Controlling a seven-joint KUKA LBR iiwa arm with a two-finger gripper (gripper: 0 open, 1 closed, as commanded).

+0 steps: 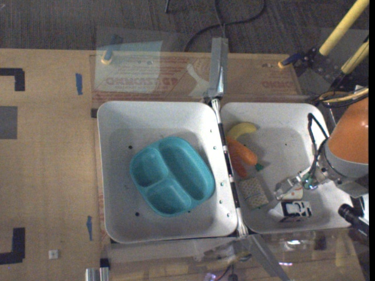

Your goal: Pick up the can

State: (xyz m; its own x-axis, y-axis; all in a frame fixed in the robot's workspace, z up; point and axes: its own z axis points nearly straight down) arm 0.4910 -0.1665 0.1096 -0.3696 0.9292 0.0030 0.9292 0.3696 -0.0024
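We find the gripper (286, 187) low in the right bin (275, 108), toward its front. It is small and glinting in this view, so we cannot tell whether it is released or clenched, and we see nothing held in it.

Just to its left, apart from it, lies a grey speckled thing that we take, with some doubt because the view is dim, to be the can (255, 192). It seems to lie on its side, slanted, near the wall that the two bins share.

We judge the step in hand to be the approach: the tool is down near the can but not yet over it, and the pick is not yet done. The next move calls for a short shift left to centre on the can, a turn of the wrist so the grip crosses its narrow width, and then a close and a lift. The near wall leaves little room on that side, so a push could pin the can against it.

The arm (351, 136) comes in from the right, its orange band above the bin's right rim, and the wrist slopes down and leftward to the tool.

Further out, a carrot (243, 153) and a banana (242, 130) lie behind the can by the same wall. The left bin (117, 133) holds a teal divided plate (171, 175), well apart from the work
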